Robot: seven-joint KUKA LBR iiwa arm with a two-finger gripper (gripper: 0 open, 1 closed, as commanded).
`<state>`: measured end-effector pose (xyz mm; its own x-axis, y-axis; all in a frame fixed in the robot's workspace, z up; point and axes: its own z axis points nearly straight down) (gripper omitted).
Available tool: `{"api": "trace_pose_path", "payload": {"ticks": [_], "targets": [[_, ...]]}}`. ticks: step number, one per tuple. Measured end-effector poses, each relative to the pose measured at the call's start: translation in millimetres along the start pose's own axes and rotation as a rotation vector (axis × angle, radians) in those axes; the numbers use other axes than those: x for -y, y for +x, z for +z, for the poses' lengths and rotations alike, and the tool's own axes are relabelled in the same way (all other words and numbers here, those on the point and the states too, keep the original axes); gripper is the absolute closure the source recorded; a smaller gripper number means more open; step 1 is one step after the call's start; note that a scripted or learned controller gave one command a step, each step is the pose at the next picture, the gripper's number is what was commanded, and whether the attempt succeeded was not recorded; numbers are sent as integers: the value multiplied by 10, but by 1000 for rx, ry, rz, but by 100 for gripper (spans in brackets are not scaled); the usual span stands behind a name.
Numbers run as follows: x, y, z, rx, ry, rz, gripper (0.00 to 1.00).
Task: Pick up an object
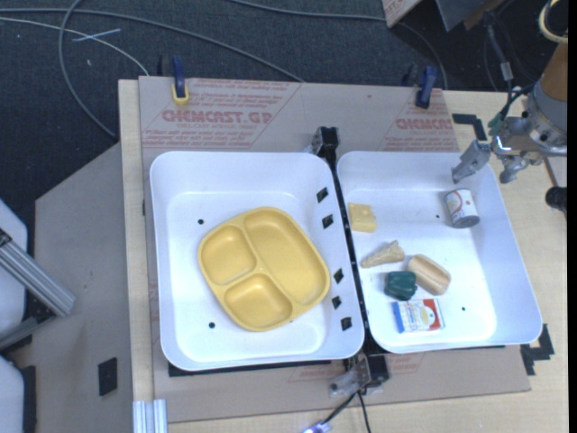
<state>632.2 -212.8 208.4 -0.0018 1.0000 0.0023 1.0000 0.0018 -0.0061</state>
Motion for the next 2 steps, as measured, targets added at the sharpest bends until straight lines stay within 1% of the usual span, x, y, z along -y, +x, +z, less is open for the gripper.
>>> {"api": "trace_pose_path", "payload": {"ticks": [1, 2], "targets": [[-36, -12, 431, 0, 0, 1, 0], [7, -94, 911, 1, 0, 2, 0]]}}
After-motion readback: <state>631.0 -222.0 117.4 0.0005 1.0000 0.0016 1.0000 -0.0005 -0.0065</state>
